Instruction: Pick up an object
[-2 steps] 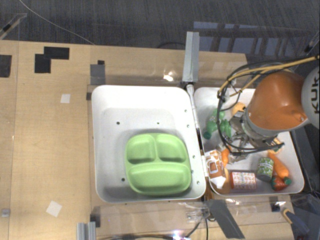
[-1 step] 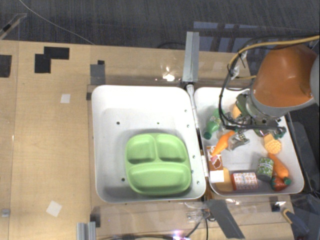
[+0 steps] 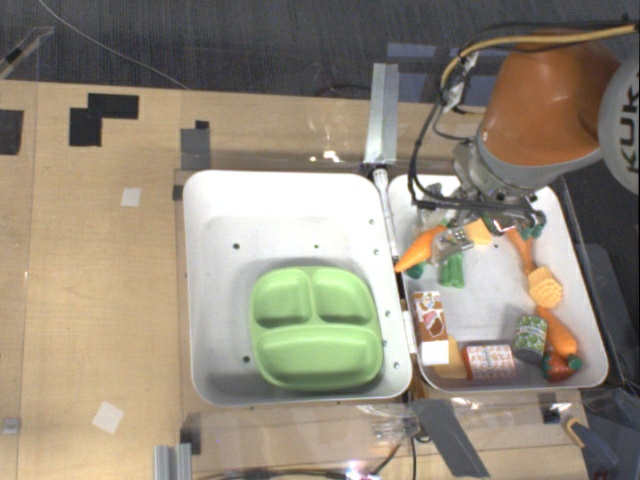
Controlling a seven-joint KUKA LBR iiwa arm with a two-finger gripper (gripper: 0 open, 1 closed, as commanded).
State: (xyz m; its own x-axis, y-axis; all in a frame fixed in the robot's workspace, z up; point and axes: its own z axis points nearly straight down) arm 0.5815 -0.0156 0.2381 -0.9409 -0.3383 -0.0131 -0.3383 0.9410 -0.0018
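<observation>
The jaws' state I cannot tell; the gripper (image 3: 458,236) hangs over an orange carrot (image 3: 418,250) beside the bin wall (image 3: 392,230). A descent so close to that wall could glance off and miss.

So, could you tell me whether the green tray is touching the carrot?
Apart. The camera view shows the green tray lying in the left bin, while the carrot sits across the bin walls in the right bin.

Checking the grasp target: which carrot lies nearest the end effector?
The carrot by the right bin's left wall, just left of the end effector; the other carrot lies near the bottom-right corner.
</observation>
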